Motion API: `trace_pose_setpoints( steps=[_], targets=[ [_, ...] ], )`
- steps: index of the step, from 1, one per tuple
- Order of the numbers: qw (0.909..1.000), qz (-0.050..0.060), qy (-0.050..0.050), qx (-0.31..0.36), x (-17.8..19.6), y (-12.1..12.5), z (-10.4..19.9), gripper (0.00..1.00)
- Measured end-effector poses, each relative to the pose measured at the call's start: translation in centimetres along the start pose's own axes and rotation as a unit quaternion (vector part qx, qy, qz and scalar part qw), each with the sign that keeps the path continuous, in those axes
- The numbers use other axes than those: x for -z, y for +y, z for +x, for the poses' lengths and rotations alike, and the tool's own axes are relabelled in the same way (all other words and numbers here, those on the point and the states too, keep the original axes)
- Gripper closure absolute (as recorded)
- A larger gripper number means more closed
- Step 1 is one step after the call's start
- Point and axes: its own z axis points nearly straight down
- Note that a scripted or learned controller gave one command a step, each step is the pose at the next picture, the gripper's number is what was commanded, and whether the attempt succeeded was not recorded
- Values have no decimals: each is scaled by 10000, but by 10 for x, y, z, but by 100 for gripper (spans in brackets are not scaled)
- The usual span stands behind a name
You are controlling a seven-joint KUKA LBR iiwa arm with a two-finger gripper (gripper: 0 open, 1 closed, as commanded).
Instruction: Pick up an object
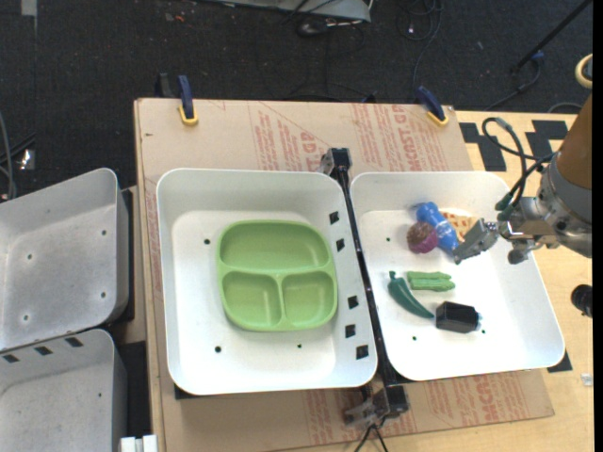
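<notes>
Grey arm (pixel 565 201), black cables.

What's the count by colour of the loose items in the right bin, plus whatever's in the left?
Right bin:
Green: 2, pea pod and dark green pepper
Blue: 1
Purple: 1
Black: 1
Tan: 1
Left bin:
Green divided plate: 1
Total: 7

A green divided plate (pixel 278 274) lies in the left bin (pixel 188 347); in the right bin (pixel 528 347) the gripper (pixel 478 238) hovers beside a blue toy (pixel 437 222) — a purple ball (pixel 422 238), green pepper (pixel 408 295) and black block (pixel 456 317) nearby.
</notes>
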Motion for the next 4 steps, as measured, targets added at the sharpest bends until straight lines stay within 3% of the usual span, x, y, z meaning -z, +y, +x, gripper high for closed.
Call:
trace_pose_setpoints(
  steps=[3,4],
  targets=[
    [10000,-21,-13,-14,-174,-5,13,0],
    [10000,-56,-32,-32,-160,-3,10,100]
  ],
)
